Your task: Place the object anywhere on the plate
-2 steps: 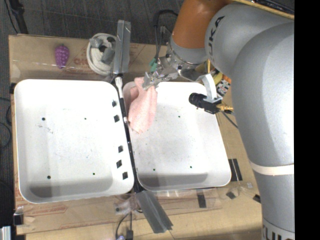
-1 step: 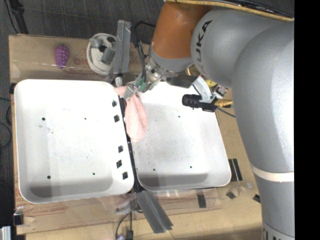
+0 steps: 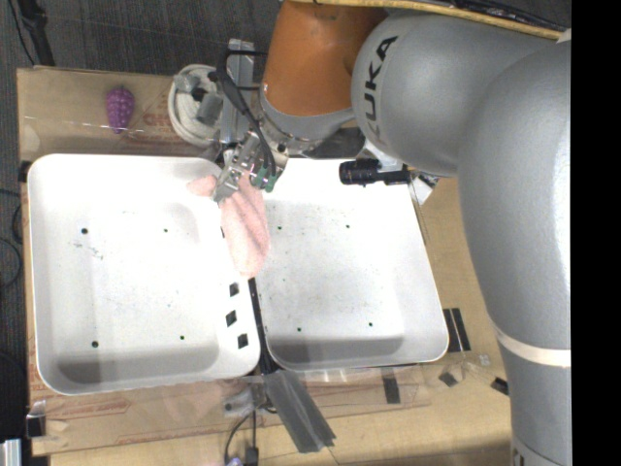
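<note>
A pale pink, soft, elongated object (image 3: 245,229) hangs over the divide between the two bins, near their back edge. Its upper end sits between the fingers of my gripper (image 3: 239,177), which is shut on it. The gripper reaches down from the orange band of the arm (image 3: 310,56) at the top centre. A round white rimmed thing (image 3: 186,97), possibly the plate, stands on the bench behind the left bin, partly hidden by the gripper's body and cables.
The left bin (image 3: 58,260) and the right bin (image 3: 388,289) lie side by side. A small purple object (image 3: 119,108) rests on the bench behind the left bin. The grey arm covers the right side.
</note>
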`<state>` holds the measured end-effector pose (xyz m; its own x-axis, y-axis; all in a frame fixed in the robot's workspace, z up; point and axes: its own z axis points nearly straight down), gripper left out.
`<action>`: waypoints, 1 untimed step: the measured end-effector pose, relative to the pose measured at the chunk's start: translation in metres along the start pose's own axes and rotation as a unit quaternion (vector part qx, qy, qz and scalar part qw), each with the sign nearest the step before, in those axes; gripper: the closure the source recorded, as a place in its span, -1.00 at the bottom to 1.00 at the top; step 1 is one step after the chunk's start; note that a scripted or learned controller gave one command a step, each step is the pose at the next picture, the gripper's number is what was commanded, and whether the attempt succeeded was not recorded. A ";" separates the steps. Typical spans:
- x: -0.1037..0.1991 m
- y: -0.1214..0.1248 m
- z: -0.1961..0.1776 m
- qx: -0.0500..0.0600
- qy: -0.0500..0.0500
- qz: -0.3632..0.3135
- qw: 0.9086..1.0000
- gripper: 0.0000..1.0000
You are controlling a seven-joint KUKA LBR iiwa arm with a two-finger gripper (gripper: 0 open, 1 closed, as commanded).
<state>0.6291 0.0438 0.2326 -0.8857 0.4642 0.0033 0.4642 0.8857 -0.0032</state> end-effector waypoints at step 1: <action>0.037 0.034 0.002 0.000 0.000 -0.200 0.980 1.00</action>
<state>0.6123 0.0908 0.2309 -0.9968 0.0795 0.0049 0.0795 0.9968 -0.0021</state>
